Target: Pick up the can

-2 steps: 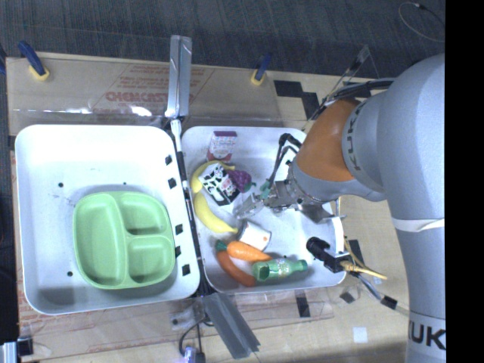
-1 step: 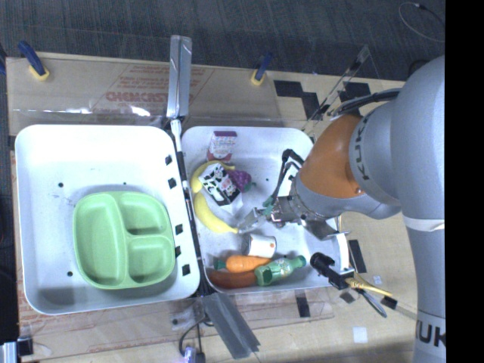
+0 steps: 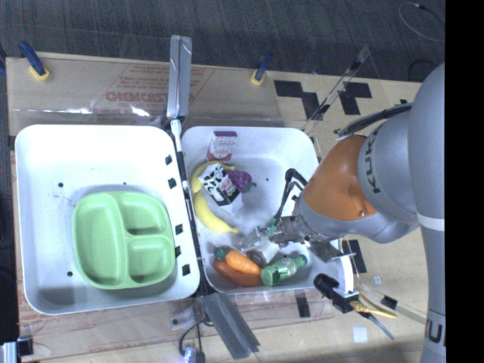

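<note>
A small white-and-red can-shaped container [image 3: 224, 144] lies at the far end of the right bin [image 3: 302, 148]. My gripper [image 3: 266, 234] is low in the same bin, near its front, well apart from that container. It hangs just above a carrot [image 3: 240, 262] and a green bottle [image 3: 284, 270], with a small dark object [image 3: 257, 256] right beneath it. The wrist hides how the gripper stands and whether anything is in it.
A banana [image 3: 206, 206], a black-and-white carton [image 3: 219, 184] and purple grapes [image 3: 241, 178] crowd the middle of the right bin. The left bin [image 3: 38, 203] holds a green divided tray [image 3: 125, 239]. The arm's orange band [image 3: 340, 187] overhangs the right bin's right wall.
</note>
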`<control>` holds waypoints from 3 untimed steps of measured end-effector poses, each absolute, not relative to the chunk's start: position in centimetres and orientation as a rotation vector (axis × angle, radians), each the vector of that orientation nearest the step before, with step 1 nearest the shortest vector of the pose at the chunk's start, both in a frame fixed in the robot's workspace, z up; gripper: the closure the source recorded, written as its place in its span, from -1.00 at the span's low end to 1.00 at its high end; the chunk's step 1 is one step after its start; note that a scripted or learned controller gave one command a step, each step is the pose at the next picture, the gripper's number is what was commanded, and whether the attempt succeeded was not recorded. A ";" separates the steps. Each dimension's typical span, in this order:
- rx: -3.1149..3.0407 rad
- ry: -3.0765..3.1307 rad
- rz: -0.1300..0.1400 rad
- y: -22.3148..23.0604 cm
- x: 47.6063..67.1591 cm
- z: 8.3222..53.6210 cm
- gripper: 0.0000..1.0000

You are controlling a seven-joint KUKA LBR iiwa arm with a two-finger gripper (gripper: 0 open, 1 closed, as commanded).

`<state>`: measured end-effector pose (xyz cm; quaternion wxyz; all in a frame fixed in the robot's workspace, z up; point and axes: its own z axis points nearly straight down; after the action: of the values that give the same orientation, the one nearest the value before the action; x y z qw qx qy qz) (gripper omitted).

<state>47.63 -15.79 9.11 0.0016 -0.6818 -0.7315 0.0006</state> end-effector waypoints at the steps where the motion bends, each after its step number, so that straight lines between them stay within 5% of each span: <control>1: -2.136 -2.305 -0.001 -15.8 47.8 10.2 1.00; 2: -2.136 -2.304 0.000 -15.8 47.8 10.2 -1.00; 3: -2.445 -1.974 0.001 -19.1 47.7 9.2 -1.00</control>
<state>47.71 -19.07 9.18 -0.0003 -0.7781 -0.6281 0.0002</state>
